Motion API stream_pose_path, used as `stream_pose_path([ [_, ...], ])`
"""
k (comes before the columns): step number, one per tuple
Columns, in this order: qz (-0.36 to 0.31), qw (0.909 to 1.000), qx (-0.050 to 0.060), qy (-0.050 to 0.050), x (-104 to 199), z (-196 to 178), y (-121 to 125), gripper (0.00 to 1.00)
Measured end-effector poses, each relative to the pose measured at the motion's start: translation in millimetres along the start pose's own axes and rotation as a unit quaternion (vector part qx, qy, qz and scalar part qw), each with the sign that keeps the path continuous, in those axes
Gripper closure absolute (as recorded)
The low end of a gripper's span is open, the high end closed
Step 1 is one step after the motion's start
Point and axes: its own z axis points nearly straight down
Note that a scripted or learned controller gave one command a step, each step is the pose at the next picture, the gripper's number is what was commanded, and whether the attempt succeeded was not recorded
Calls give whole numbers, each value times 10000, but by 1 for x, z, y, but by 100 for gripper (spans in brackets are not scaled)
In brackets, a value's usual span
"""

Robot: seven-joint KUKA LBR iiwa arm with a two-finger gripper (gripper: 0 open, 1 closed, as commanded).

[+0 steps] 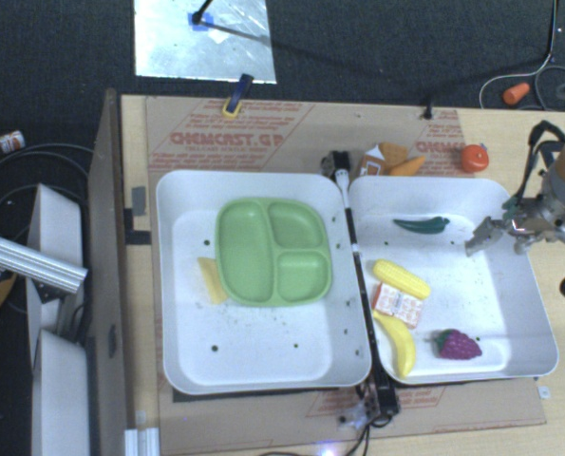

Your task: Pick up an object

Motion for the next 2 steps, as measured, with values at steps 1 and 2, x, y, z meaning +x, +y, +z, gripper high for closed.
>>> stream_pose_path([
  [1,-28,10000,44,35,80,77,-29,0],
  [2,20,10000,-90,-22,113,100,-66,0],
])
